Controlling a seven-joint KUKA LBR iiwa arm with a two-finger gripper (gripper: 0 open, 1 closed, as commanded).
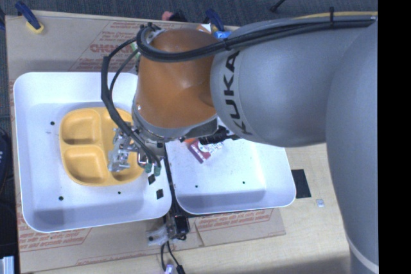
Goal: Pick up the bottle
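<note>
My gripper [121, 159] hangs low in the left bin [38, 202], over the right edge of a yellow divided tray [83, 144]. The arm's orange band [173, 83] and grey body cover the middle of the bench and much of both bins. Glinting metal parts crowd the gripper's tip, and I cannot make out anything held there. A small red and white object [202, 149] lies in the right bin [257, 192], just below the wrist.
The yellow tray takes up the middle of the left bin. Black cables [112, 83] loop from the wrist over the left bin's back. The ridge between the two bins [168, 192] runs just right of the gripper. Blue clamps [29, 16] hold the cardboard at the back.
</note>
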